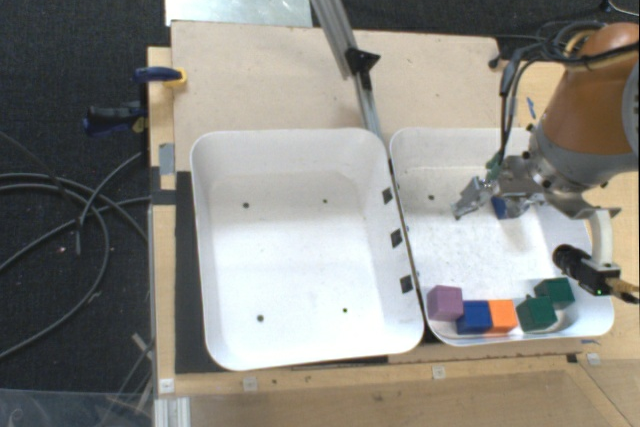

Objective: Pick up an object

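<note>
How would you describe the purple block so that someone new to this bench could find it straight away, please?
Look at the right-hand bin, the one the arm reaches over, and follow its near edge. A row of small blocks sits there; the purple block is at the row's left end, beside the blue block, and is the only purple one.

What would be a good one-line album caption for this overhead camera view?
Robot arm's gripper hovering over the right bin, with purple, blue, orange and green blocks along its near edge.
</note>
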`<move>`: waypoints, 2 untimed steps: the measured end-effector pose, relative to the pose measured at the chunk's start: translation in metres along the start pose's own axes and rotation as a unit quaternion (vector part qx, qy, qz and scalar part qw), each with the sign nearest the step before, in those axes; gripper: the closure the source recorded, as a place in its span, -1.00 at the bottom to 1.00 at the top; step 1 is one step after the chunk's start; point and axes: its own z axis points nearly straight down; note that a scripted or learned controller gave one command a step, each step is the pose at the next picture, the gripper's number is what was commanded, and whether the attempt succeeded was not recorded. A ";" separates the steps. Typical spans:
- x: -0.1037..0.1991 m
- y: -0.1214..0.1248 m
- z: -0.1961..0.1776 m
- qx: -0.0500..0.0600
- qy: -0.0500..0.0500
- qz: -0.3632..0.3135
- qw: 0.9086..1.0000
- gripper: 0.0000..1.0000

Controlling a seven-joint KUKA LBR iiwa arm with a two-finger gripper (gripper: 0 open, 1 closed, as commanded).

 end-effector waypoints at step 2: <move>-0.061 -0.031 0.135 0.004 -0.001 0.004 1.000 -1.00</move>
